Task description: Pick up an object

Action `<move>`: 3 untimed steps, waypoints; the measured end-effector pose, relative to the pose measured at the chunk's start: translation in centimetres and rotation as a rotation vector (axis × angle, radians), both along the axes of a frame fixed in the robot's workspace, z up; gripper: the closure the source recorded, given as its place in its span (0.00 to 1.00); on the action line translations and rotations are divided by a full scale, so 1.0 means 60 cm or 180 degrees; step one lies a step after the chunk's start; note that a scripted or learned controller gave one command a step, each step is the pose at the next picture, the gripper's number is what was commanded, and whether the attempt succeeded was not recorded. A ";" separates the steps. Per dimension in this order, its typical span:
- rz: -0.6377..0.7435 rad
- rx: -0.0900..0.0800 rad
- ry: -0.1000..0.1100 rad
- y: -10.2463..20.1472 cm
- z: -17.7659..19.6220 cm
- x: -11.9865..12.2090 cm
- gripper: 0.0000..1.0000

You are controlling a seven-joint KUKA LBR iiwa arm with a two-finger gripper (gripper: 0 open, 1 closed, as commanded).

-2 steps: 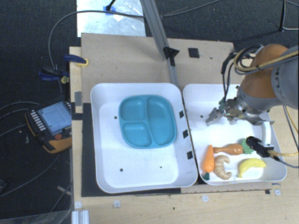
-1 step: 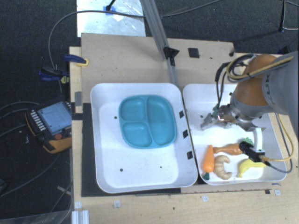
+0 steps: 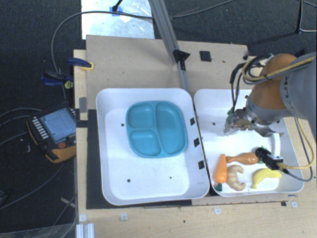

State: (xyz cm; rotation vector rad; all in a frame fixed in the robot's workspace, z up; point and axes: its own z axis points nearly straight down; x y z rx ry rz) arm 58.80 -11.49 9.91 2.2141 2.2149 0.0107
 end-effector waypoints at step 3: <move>0.0018 0.0007 0.0030 0.019 0.196 0.015 1.00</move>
